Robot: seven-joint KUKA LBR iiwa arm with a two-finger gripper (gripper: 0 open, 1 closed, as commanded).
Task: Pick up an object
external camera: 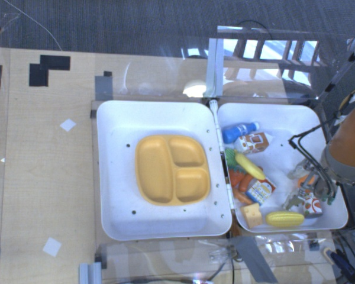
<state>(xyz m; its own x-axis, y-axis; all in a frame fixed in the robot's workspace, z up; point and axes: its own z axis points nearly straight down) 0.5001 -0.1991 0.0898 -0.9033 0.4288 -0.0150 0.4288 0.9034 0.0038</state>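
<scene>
I see two white bins side by side on the wooden surface [41, 176]. The left bin [115, 218] has a yellow tray [171, 169] in it. The tray has three parts and lies flat in the middle of the bin.

The right bin [284, 120] has a lot of small toys. Near the top left there is a blue bottle [239, 131]. Just below it is a small brown and white carton [252, 142]. A yellow banana [249, 165] lies slanted below that, on top of some green and orange things. A little box with red and blue on it [260, 190] is lower down. A tan block [252, 215] sits at the front edge, and a long yellow toy [284, 219] lies just beside it.

The arm [348, 144] comes in from the right, with its orange band showing. Its gripper [306, 189] hangs low over the right side of that bin, near an orange and white thing [313, 205]. It is too blurry there, so I cannot tell what the gripper is doing.
</scene>
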